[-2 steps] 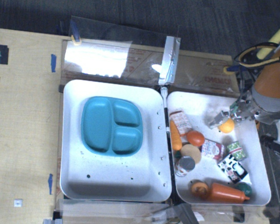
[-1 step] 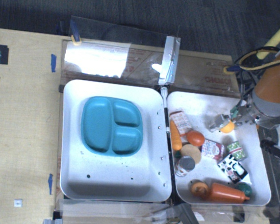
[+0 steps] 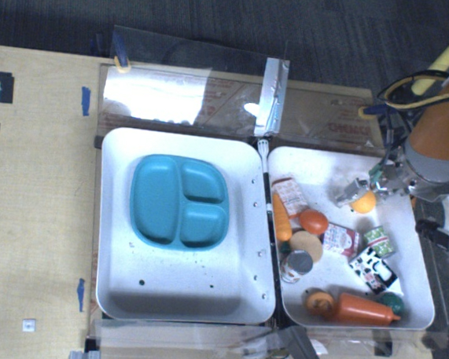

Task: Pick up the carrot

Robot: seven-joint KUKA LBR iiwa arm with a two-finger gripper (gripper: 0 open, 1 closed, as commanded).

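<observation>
Your gripper (image 3: 355,194) sits far in the right bin (image 3: 423,292), fingers pinching a small orange-yellow piece (image 3: 364,202). Carrot (image 3: 282,217) lies against that bin's left wall.

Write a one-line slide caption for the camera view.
KUKA arm's gripper hovers over the right bin near a small orange item, far from the carrot; a blue tray sits in the left bin.

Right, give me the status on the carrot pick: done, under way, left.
Done: nothing visible; the carrot lies along the near edge of the right bin, next to a small brown fruit. Under way: the gripper sits at the bin's far side by a small yellow-orange item, well away from the carrot. Left: the whole pick, meaning move over, grasp, lift.
</observation>
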